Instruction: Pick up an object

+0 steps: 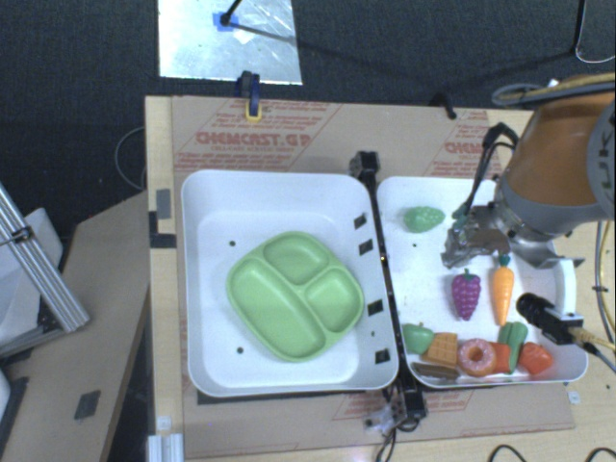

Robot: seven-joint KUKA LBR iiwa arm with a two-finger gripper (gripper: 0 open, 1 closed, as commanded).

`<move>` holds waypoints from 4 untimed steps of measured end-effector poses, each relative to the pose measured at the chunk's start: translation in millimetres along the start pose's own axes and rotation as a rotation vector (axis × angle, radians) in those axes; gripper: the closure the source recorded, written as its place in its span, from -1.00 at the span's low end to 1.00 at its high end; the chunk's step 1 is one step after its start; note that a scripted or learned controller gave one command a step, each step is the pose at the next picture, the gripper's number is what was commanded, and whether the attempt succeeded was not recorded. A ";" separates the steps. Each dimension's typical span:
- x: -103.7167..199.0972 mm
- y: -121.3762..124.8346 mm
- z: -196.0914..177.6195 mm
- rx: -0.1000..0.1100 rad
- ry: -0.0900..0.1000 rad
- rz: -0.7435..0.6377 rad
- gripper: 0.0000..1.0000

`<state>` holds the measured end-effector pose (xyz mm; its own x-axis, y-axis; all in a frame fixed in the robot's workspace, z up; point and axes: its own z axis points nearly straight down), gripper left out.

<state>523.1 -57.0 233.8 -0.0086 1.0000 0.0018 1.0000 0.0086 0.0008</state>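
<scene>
1. Plastic toy food lies in the right bin [414, 195]: a green leafy piece [423, 219] near the top, purple grapes [466, 293] in the middle, an orange carrot [501, 295] just beside them, and along the lower wall a green fruit [418, 337], a waffle-like square [442, 348], a pink doughnut [476, 356], a green pepper [512, 336] and a red piece [535, 358].
2. The left bin [207, 200] holds a pale green divided plate [294, 296], lying flat.
3. The gripper [469, 246] hangs over the upper middle of the right bin, above the grapes and the carrot and below the leafy piece. I cannot tell how far its jaws stand apart, and nothing shows between them.
4. The grapes look the likeliest target: close under the gripper, with bare bin floor on their left.
5. I judge them light, stiff and hollow, with a bumpy skin that may slip off smooth pads.
6. The best hold is probably across the narrow width at the middle of the bunch; the carrot beside them crowds one side.
</scene>
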 end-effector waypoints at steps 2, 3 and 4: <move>10.3 5.7 6.5 -0.001 -0.002 0.002 1.00; 2.1 2.2 18.4 0.001 -0.002 0.008 1.00; 2.3 3.9 16.9 -0.001 -0.002 0.007 1.00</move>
